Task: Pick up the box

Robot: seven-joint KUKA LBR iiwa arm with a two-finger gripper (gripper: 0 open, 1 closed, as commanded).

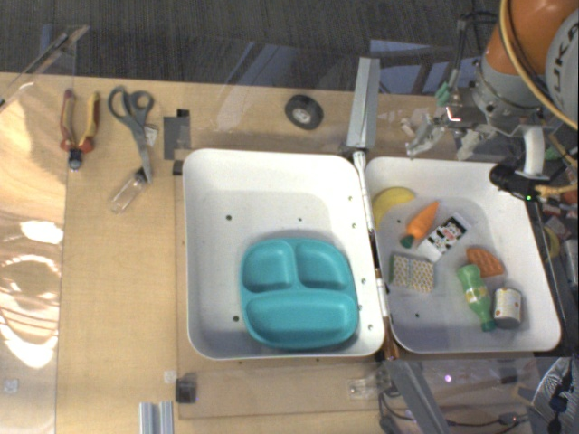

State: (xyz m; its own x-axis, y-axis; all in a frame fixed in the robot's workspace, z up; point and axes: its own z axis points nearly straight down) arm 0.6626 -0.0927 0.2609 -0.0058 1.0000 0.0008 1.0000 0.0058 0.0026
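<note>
The box (446, 235) is small and white with black and red print. It lies tilted in the middle of the right bin (534, 278), touching the tip of an orange carrot (422, 221). My gripper (445, 139) hangs over the back rim of the right bin, well behind the box. It is open, with nothing between its fingers (422, 137).
Also in the right bin lie a yellow round piece (393, 201), a patterned pad (412, 273), a green bottle (475, 294), an orange piece (486, 260) and a small can (507, 306). A teal divided tray (298, 292) sits in the left bin (208, 242). Scissors (136, 120), pliers (77, 125) and a tape roll (304, 111) lie on the bench.
</note>
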